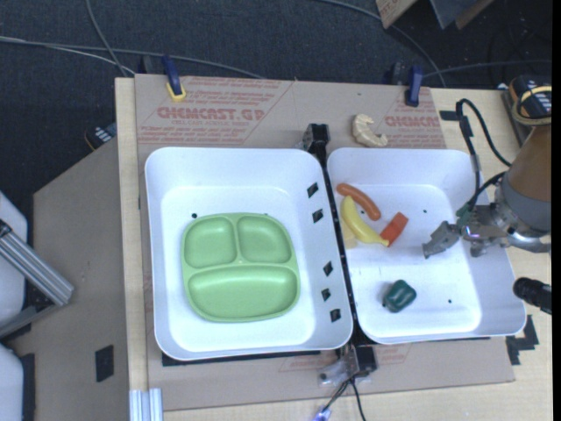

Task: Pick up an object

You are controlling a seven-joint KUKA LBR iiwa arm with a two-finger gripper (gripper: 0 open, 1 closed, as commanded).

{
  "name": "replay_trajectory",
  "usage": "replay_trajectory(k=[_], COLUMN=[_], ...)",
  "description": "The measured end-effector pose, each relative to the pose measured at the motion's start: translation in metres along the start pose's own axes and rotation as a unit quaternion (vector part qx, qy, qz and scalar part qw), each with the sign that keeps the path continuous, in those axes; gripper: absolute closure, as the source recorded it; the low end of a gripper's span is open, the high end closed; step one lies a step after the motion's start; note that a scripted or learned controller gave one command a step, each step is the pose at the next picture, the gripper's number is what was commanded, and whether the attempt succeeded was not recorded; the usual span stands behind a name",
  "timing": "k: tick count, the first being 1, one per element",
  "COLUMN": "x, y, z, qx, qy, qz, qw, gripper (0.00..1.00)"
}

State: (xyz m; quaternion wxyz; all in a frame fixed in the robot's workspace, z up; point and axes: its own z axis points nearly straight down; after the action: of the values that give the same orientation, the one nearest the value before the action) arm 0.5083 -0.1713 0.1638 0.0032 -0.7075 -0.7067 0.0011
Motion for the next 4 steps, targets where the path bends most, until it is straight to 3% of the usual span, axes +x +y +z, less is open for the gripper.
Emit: replay_trajectory(k=[1, 2, 4], x=[-0.002, -0.002, -0.010], y=[-0.007, -0.006, -0.005], z=[0.045, 0.032, -0.063], qx=[0.000, -0.003, -0.006], qy=[0.000, -0.001, -0.003], qz=[0.000, 0.000, -0.001], qw=[1.0000, 1.0000, 1.0000], gripper=[0.00, 1.00, 1.00])
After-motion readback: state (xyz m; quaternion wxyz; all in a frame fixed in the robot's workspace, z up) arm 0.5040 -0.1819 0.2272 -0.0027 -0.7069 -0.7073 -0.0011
